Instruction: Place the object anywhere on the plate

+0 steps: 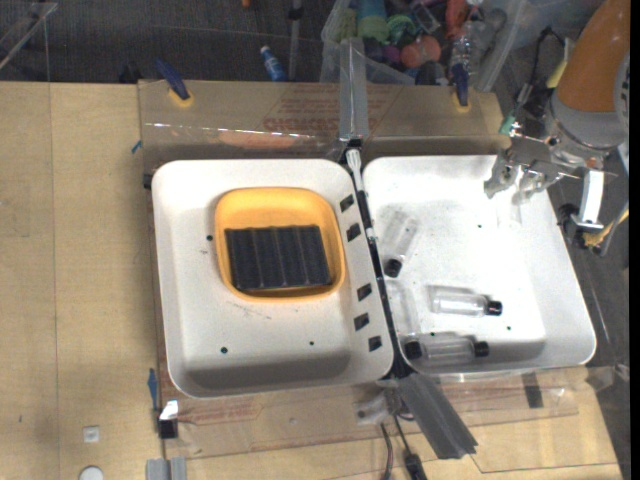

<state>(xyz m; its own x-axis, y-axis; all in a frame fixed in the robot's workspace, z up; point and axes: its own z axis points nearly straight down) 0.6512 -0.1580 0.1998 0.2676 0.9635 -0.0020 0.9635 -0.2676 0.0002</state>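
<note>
Your hand (515,180) hovers open, empty, beyond the clear vials (462,302). Grasp step pending: descend on one, then carry to the plate (277,205).

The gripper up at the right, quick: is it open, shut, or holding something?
Gripper: cannot be told whether open or shut; it hangs over the right bin's far right corner, and nothing shows between its tips.

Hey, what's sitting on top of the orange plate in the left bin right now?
A dark ribbed rectangular object lies flat on the orange plate, covering its middle and reaching its near rim. The plate surface beneath it is hidden; only the rim around it is visible.
</note>
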